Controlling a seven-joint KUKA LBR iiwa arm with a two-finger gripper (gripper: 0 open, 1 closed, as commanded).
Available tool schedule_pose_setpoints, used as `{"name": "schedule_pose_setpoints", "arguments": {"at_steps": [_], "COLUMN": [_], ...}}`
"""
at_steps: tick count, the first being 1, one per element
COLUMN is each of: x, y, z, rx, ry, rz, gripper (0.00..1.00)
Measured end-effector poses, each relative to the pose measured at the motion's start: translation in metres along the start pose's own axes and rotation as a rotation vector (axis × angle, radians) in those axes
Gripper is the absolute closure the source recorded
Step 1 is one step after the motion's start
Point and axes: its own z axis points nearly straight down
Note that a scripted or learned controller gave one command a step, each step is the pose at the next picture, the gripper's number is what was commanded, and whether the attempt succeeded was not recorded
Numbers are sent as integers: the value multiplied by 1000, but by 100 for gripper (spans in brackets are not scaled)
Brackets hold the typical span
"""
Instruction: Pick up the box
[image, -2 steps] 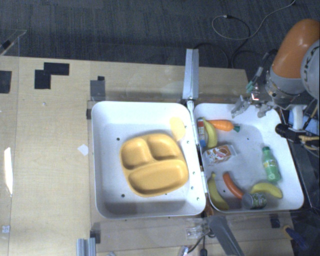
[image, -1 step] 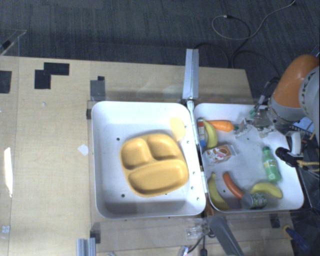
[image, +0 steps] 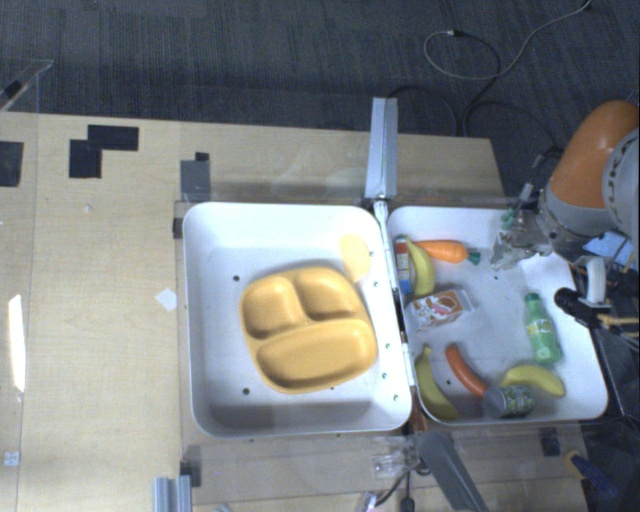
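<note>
In the right bin (image: 590, 405), the box (image: 438, 308) lies flat, long axis left-right

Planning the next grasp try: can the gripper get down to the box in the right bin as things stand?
Probably yes. The box lies flat with nothing on top; the gripper hovers up-right of it. A banana crowds its upper left.

You've got a yellow divided tray (image: 305, 328) mid left bin (image: 200, 300). In the right bin (image: 590, 400): carrot (image: 442, 251) at the far edge, green bottle (image: 541, 327) by the right wall, bananas (image: 533, 379) and a can (image: 509, 401) along the near edge.
</note>
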Motion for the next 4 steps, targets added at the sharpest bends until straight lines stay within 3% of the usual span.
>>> {"name": "schedule_pose_setpoints", "arguments": {"at_steps": [1, 2, 3, 4], "x": [5, 103, 101, 83], "y": [-13, -49, -64, -28], "z": [13, -51, -5, -126], "rx": [9, 14, 14, 11], "ry": [-1, 2, 1, 2], "rz": [399, 335, 381, 128], "gripper": [100, 100, 100, 100]}}
